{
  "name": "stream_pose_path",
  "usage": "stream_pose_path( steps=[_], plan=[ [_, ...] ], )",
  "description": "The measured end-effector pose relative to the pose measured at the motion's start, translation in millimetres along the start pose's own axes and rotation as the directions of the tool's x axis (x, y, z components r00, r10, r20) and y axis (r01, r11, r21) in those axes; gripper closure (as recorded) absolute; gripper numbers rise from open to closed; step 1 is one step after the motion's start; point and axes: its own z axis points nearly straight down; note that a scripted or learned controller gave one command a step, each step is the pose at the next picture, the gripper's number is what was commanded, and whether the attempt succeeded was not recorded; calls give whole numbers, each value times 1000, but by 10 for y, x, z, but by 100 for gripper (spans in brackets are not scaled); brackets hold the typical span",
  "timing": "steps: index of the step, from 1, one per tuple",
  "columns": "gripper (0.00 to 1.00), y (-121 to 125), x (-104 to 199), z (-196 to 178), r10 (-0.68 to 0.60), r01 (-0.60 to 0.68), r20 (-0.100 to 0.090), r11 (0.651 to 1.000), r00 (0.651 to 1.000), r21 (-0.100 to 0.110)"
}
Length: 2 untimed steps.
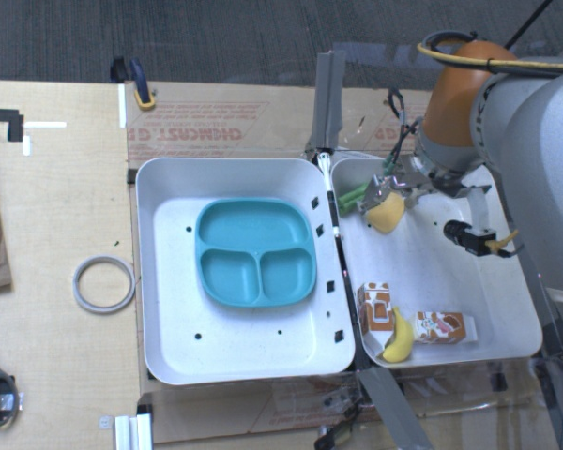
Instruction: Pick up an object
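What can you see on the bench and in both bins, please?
left bin: 1, white, on the bench
right bin: 1, white, beside the left bin
divided plate: 1, teal, in the left bin
yellow fruit: 1, pale yellow, far end of the right bin, just below the gripper
green item: 1, green, right bin's far left corner; kind unclear
banana: 1, yellow, near end of the right bin
cartons: 2, brown and white, either side of the banana
tape ring: 1, grey, bench left of the bins
arm: 1, grey with orange band, from the right
gripper: 1, above the right bin's far end
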Motion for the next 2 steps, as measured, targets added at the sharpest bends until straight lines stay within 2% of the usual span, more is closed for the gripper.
stream_pose_path(
  steps=[1,2],
  plan=[
    [100,6,-2,-101,-4,4,3,1000,1000,-1],
    [100,6,21,-4,-38,38,0,999,999,0]
  ],
)
